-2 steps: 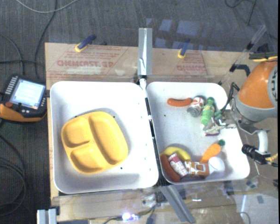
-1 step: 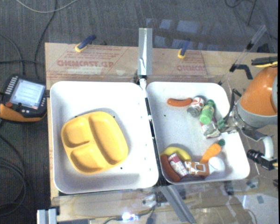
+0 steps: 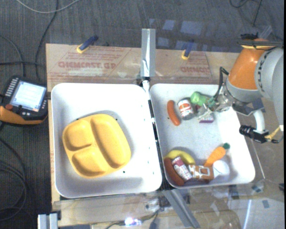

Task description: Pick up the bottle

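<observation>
The desk (image 3: 57, 61) carries two white bins; the left bin (image 3: 76, 97) holds a yellow tray (image 3: 96, 144); the right bin (image 3: 238, 151) holds the clutter. The bottle (image 3: 190, 171), brown with a label, lies at the near edge beside a carrot (image 3: 214, 156), untouched; the lift is not yet done. The pincer (image 3: 209, 108) hangs at the far side, well apart; I cannot tell its state.

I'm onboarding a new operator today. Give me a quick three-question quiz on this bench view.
1. True or false: the yellow divided tray lies in the left bin.
2. Which bin is the gripper over? A) left B) right
3. Fill in: the carrot lies beside the white cap of the ____.

Key: 1 true; 2 B, the right bin; 3 bottle.
</observation>
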Motion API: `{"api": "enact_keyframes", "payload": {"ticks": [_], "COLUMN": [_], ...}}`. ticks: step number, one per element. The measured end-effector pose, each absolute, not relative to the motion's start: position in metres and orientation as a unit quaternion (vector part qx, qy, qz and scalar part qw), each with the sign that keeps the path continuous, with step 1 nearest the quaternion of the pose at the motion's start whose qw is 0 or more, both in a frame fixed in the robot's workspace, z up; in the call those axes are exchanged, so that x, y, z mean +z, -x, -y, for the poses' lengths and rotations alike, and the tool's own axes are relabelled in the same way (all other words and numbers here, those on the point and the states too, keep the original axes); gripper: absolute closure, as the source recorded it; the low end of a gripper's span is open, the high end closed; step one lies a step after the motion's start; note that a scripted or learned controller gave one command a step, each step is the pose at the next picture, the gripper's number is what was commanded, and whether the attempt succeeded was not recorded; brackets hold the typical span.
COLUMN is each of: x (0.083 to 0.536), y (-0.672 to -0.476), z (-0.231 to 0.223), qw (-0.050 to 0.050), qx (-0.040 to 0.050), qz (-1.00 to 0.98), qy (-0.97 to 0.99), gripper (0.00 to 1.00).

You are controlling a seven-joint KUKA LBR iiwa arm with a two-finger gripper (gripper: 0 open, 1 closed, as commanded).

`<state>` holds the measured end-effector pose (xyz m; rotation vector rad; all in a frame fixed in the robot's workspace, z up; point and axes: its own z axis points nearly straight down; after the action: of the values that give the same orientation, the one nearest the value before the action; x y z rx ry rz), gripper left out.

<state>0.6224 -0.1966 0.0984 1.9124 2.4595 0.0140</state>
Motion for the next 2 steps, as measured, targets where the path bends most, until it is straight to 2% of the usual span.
{"api": "enact_keyframes", "payload": {"ticks": [1, 2], "x": [0.097, 0.096], "y": [-0.621, -0.668], "z": [0.195, 0.207], "qw": [0.01, -0.007], "qx": [0.0042, -0.0047], "qz": [-0.79, -0.832], "qy": [-0.613, -0.555], "gripper": [0.0, 0.0]}}
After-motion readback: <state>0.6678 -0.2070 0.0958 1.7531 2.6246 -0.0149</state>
